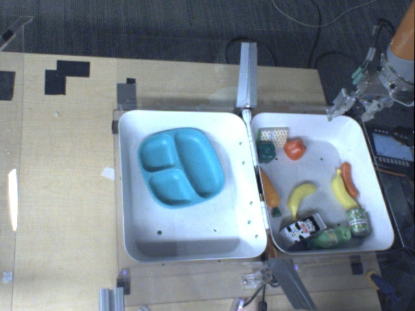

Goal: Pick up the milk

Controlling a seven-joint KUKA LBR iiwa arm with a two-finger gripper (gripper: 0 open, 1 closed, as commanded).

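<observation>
The milk (303, 229), a small carton with black-and-white cow patches, lies on its side near the front edge of the right bin (324, 141), touching a green bottle (329, 237) that lies just to its right. The claw (353, 104) hangs at the far right corner of that bin, above its back rim and well apart from the milk; its 2 fingers look spread, gripping nothing. Around the milk sit 2 bananas, one (299, 197) just behind it and another (342, 191) further right with a red sausage (349, 179) resting on it. A small green can (358, 221) stands near the bottle. A carrot (270, 189) lies along the left wall, and a dark green cup (266, 151), an orange tomato (295, 149) and a checked packet (273, 135) sit toward the back. On the table, the left bin (130, 193) holds a blue divided tray (182, 166).
</observation>
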